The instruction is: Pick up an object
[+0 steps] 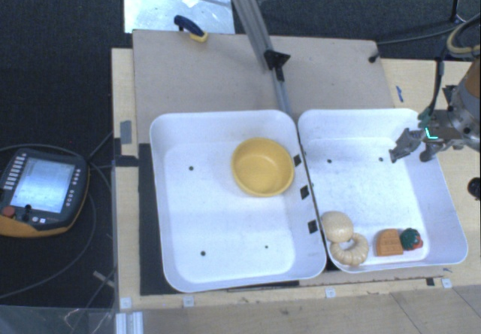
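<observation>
A yellow bowl sits in the left bin, near its upper right. In the right bin, along the front edge, lie a cream round piece, a beige ring-shaped piece and an orange block with a green knob. My gripper hangs over the right bin's upper right part, well apart from those objects. Its fingers are spread open with nothing between them.
A slanted metal pole crosses the brown board behind the bins. A yellow-and-blue clamp lies at the board's far edge. A teach pendant rests on the floor to the left. Black clips mark the seam between the bins.
</observation>
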`<action>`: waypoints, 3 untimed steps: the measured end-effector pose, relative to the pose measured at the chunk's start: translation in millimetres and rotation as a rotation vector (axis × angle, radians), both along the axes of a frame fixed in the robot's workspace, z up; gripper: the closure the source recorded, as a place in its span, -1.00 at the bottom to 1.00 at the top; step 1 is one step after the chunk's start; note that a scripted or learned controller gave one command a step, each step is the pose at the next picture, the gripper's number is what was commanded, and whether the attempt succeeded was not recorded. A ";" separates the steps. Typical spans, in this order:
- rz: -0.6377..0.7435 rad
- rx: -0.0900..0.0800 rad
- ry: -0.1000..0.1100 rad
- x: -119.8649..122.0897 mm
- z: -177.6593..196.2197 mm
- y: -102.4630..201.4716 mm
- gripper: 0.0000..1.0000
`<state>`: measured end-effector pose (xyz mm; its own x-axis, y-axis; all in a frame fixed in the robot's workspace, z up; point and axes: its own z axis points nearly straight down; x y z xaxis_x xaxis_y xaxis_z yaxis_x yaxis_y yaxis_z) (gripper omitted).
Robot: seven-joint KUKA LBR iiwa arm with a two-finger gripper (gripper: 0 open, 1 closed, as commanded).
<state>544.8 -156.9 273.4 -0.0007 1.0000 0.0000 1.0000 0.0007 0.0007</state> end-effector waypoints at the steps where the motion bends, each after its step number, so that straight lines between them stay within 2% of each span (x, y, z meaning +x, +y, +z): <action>1: 0.000 0.000 0.000 0.2 0.1 0.0 -1.00; 3: 0.000 0.001 0.005 0.5 -110.7 10.8 -1.00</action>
